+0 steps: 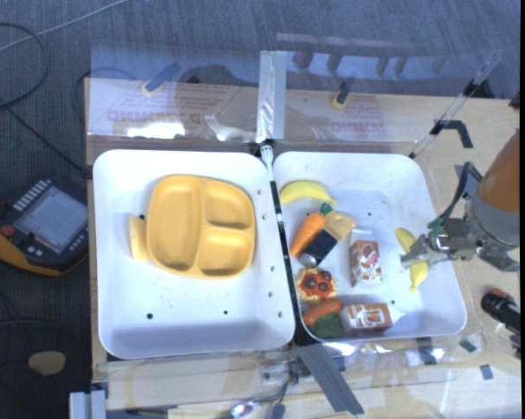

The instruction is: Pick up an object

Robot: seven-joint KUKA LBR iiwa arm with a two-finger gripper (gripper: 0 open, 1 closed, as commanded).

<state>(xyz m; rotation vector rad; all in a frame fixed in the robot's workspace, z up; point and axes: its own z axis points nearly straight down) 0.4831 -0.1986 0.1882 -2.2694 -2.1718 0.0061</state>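
1. Banana (412, 256), small yellow one, is seen lying near the right wall of the right bin (380, 166), w/ the gripper (422, 250) right over it. It is judged to be the likeliest target, though the task names no particular object.
2. Fingers: state can't be told. The metal tip is blurred and overlaps the banana, so contact vs. hover can't be settled either.
3. To do the step well, a straight descent is advised, w/ the jaws set across the banana's narrow width, not along its curve. The bin wall is close on the arm's side, so clearance should be kept there.
4. A curved, smooth skin is judged likely to slip; a grip at mid-body is preferred over the tapered end.
5. Nearby: a small brown carton (365, 263) stands just left of the banana, apart from it. Farther left, a carrot (307, 231), a bigger banana (304, 190), a dark block (321, 245) and a pizza-like toy (314, 283) are crowded by the divider.
6. The left bin (122, 321) holds a yellow divided plate (201, 225), well apart from the action.
7. Hard to make out: the banana's middle is covered by the gripper tip, and the arm (507, 199) is cut off at the right.
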